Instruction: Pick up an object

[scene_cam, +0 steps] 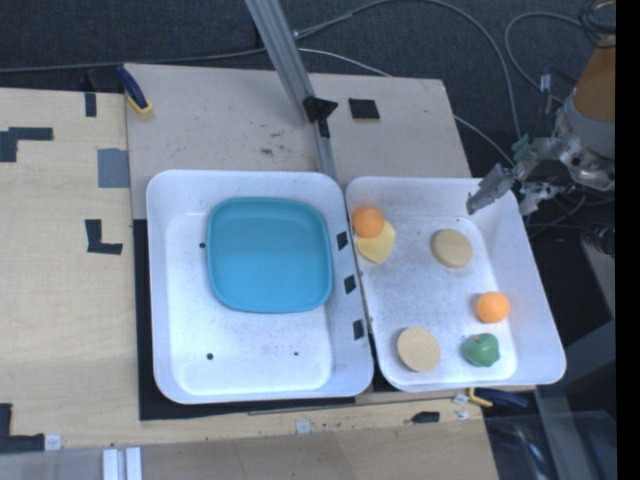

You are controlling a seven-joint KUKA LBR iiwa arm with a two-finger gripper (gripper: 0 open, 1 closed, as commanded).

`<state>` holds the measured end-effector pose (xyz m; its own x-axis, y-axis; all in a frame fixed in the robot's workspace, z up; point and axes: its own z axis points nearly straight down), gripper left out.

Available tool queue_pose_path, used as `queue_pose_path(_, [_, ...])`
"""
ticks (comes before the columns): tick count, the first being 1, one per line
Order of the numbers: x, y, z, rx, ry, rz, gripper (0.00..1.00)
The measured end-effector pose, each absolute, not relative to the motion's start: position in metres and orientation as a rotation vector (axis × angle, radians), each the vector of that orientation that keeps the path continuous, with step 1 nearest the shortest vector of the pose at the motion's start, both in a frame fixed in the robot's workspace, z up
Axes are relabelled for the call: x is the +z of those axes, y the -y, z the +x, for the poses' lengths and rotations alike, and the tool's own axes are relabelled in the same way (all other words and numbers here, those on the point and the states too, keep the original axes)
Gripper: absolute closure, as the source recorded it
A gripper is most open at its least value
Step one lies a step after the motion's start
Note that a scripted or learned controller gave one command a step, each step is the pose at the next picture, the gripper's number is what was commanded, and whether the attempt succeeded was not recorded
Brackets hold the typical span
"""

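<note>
Tan and round, the flat disc lies in the far half of the right bin, and it looks like the likeliest pick because it sits closest to the gripper. From the gripper it lies to the left and nearer the camera, a short way off and not touching. It has no long axis, so any approach angle should serve. Whether the gripper is apart or together I cannot tell; it holds nothing visible. Farther out sit an orange ball, a green piece, another tan disc, and an orange ball on a yellow piece. A blue plate lies in the left bin.
</note>
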<state>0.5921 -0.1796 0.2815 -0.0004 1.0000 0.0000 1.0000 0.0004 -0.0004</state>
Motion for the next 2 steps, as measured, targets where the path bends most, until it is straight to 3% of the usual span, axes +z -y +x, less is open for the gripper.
queue_pose_path(2, [0.165,0.174,0.581,0.005,2.219,-2.218,0.0])
